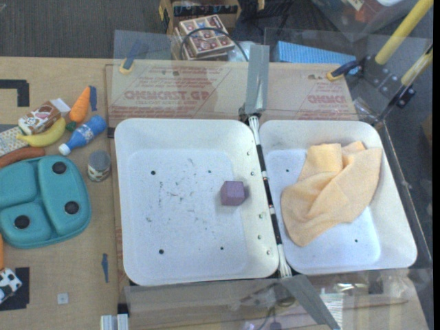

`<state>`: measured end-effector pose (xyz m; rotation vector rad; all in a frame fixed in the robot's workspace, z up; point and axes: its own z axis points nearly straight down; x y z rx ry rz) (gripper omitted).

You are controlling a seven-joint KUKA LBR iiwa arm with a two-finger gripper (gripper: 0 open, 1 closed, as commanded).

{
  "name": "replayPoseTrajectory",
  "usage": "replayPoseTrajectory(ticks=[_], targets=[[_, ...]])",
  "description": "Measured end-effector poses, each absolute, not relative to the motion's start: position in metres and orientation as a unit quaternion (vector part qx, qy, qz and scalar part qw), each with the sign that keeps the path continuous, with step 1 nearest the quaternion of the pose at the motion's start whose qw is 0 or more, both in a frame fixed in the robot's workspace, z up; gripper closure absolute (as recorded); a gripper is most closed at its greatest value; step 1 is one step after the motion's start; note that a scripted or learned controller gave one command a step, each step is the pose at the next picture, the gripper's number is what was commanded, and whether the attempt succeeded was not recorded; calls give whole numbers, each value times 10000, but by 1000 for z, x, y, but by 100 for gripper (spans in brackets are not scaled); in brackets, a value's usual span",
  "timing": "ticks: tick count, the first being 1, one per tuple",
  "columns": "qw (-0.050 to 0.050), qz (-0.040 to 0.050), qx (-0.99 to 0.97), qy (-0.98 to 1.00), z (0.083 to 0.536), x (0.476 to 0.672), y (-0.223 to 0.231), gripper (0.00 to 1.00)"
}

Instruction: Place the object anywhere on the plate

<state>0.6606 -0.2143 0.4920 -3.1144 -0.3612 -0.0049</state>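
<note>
A small purple cube (233, 192) lies on the floor of the left white bin (180, 234), right of the bin's middle and close to the divider between the bins. It stands alone, with nothing touching it. In the right white bin (352, 250) lies a crumpled orange-yellow cloth (333, 191), covering much of that bin's upper and middle floor.
On the bench left of the bins sit a teal three-section tray (45, 198), a small grey can (99, 165), a blue bottle (82, 135), a toy banana (41, 135) and a toy carrot (81, 104). Cardboard boxes (199, 19) stand behind the bins.
</note>
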Motion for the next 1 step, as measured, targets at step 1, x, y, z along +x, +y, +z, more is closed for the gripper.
replayPoseTrajectory(ticks=[1], targets=[[28,-21,-9930,-1178,502,662,-212,100]])
